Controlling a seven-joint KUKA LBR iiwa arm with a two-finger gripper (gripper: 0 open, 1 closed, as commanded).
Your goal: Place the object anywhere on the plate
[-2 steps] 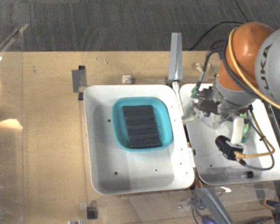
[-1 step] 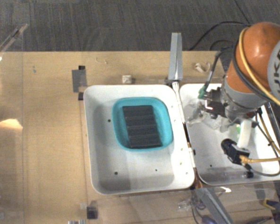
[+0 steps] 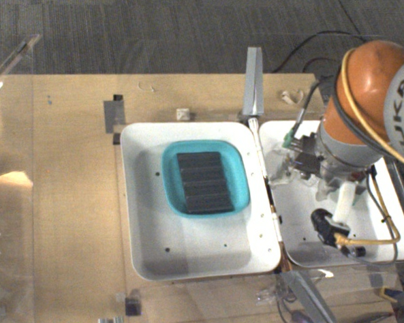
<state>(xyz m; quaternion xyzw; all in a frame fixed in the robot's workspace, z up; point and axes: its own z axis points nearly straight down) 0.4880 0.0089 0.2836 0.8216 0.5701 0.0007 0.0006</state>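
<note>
A teal plate (image 3: 238, 172) with rounded corners lies in the left bin (image 3: 147, 215), towards its far side. A dark, ribbed rectangular object (image 3: 203, 182) rests flat on the middle of the plate. My gripper (image 3: 287, 162) hangs over the far left part of the right bin (image 3: 310, 253), close to the wall between the two bins. It is blurred and partly hidden under the wrist. I see nothing held in it, and it is well apart from the plate.
The grey and orange arm (image 3: 369, 106) covers much of the right bin. A grey post (image 3: 254, 82) stands behind the gap between the bins. The wooden bench (image 3: 54, 200) spreads out to the left.
</note>
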